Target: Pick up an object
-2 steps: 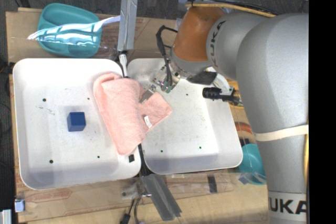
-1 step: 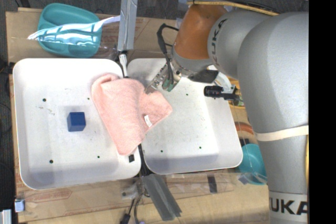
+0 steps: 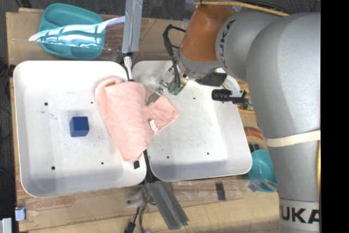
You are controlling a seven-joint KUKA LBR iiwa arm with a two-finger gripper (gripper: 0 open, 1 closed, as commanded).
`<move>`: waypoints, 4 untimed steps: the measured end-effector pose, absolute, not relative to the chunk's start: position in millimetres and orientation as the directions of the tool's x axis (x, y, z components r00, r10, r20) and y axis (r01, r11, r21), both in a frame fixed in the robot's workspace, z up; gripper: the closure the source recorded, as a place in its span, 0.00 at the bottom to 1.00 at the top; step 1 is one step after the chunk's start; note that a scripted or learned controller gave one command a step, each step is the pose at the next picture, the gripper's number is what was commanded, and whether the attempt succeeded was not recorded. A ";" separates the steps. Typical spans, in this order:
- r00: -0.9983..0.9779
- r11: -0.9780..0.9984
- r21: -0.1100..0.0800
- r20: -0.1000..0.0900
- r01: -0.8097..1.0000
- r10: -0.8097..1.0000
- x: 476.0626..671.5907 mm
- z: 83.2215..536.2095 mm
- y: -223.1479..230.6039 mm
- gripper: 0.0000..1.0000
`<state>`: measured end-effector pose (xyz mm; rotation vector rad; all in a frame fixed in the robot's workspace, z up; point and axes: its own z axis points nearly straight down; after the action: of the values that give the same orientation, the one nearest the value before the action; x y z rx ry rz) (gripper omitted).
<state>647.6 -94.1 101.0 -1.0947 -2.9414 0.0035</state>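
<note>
A pink cloth [image 3: 132, 115] lies draped over the shared rims of the two white bins, partly in the left bin [image 3: 32, 133] and partly in the right bin [image 3: 218, 144]. A small blue cube [image 3: 79, 126] rests on the floor of the left bin. My gripper [image 3: 157, 93] hangs at the upper left of the right bin, its tips right at the cloth's upper right edge. The view does not show whether the cloth is between them.
A teal scoop-shaped dish with a clear plastic piece [image 3: 71, 31] sits on the bench behind the left bin. A grey bar [image 3: 131, 24] stands behind the bins' seam. A black cylindrical part [image 3: 226, 96] juts over the right bin. The arm's bulk covers the right side.
</note>
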 end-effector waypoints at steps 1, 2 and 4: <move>-0.759 0.759 -0.005 0.004 0.651 0.651 648.2 108.1 -93.7 1.00; -0.759 0.759 -0.005 0.004 0.650 0.651 648.2 108.1 -93.6 0.00; -0.862 0.862 -0.003 0.006 0.507 0.507 643.7 98.4 -95.3 1.00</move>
<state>643.7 -95.3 98.4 -0.8227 -3.0246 0.0025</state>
